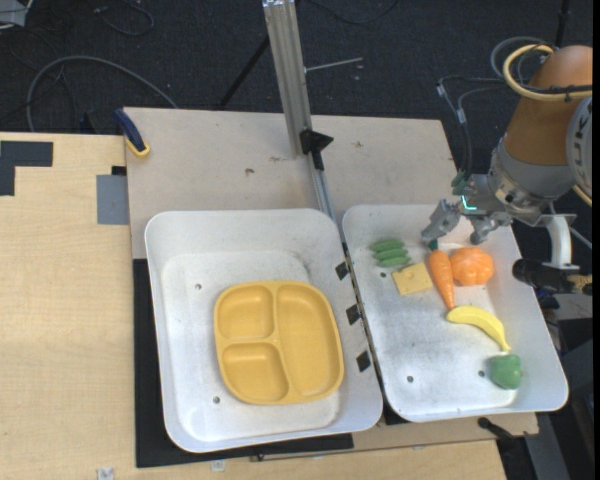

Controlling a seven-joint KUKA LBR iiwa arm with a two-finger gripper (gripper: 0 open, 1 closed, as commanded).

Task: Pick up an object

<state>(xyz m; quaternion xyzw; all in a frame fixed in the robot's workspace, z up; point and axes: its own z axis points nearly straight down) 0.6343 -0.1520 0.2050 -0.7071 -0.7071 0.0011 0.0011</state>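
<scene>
My gripper (462,228) hangs open over the far end of the right bin (430,368), its two fingers spread above the toys with nothing between them. Just below it lie an orange fruit (472,266) and a carrot (441,276), touching each other. A green pea pod (389,252) and a yellow cheese slice (413,280) sit to the left of the carrot. A banana (478,324) and a green round toy (505,370) lie nearer the bin's front right.
The left bin (180,268) holds a yellow divided plate (277,342). An upright aluminium post (287,68) rises behind the bins. Cables and the arm's body (545,118) crowd the right side.
</scene>
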